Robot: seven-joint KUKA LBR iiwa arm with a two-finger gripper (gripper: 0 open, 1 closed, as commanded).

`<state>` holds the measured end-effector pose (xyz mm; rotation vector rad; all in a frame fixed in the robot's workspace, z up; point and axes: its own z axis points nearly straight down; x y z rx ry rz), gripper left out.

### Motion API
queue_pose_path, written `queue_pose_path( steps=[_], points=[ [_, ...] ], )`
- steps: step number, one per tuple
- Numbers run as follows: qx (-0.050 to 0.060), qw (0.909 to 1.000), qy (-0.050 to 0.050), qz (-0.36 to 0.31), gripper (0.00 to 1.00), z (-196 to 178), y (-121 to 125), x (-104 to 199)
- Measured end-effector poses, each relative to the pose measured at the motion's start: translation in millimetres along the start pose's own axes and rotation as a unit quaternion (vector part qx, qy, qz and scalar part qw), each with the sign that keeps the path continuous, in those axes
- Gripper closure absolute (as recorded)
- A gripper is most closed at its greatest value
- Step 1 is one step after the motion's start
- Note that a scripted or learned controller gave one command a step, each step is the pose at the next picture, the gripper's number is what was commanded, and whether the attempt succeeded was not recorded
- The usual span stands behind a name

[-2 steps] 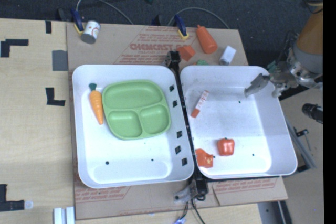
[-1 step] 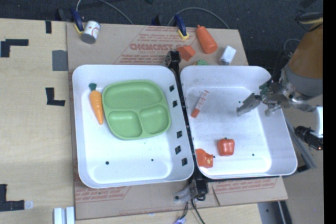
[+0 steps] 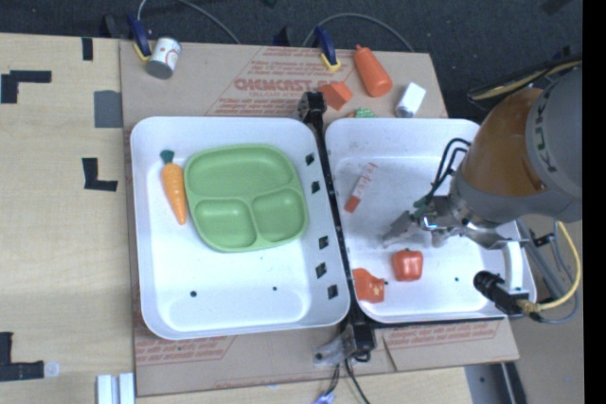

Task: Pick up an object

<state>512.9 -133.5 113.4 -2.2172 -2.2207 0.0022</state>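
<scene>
- Cardboard (image 3: 275,85) lies under both bins, with a small white-and-red can (image 3: 165,55) on its far left corner.
- Left bin (image 3: 151,232) holds a toy carrot (image 3: 173,189) along its left side, just beside a green divided plate (image 3: 248,197) in the middle.
- Far of the bins, on the cardboard, sit an orange toy bottle (image 3: 373,72), a small orange block (image 3: 338,94) and a white cube (image 3: 411,98).
- Right bin (image 3: 398,139) holds a slim orange-and-white tube (image 3: 359,186) near its left wall, an orange-red piece (image 3: 367,285) at its near left corner, and a red toy pepper (image 3: 408,265) near the middle of the near side.
- Gripper (image 3: 409,224) hangs low over the right bin, pointing left, its fingers spread apart with nothing between them; the red toy pepper lies just near of the fingertips, not touching.
- Grey arm with orange band (image 3: 507,161) enters from the right.
</scene>
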Motion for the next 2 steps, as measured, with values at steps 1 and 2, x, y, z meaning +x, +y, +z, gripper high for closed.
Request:
queue_pose_path(
  steps=[1,2],
  points=[
    [-0.005,1.0,-0.002,0.0,0.0,27,-27,10],
    [-0.005,1.0,-0.002,0.0,1.0,17,-27,10]
  ],
)
